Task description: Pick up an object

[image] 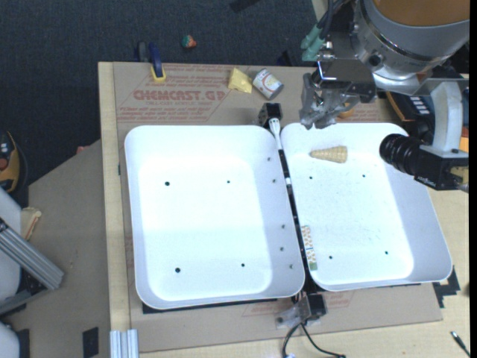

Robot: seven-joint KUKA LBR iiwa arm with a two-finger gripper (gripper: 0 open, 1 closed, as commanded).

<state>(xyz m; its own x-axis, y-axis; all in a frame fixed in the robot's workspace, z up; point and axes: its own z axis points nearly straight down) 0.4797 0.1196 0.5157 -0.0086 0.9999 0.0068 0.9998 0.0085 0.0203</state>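
The gripper hangs over the far rim of the right bin, near that bin's 11 o'clock corner. Whether the gripper is apart or together cannot be told from this view. Nothing is visible held by it.

The one object in the right bin is a small tan cone, shaped like an ice-cream cone. It lies on its side on the bin floor, with its wide end toward 3 o'clock and its tip toward 9 o'clock. From the gripper, the cone lies toward 5 o'clock, near but apart from it.

The left bin sits beside the right bin, their rims meeting along the centre line. The arm, grey with an orange band, enters from 2 o'clock.

On the board beyond the bins, at 12 o'clock from the seam between them, lie a yellow wedge and a small white box, just beside each other. A blue and yellow clamp stands at the board's 11 o'clock edge.
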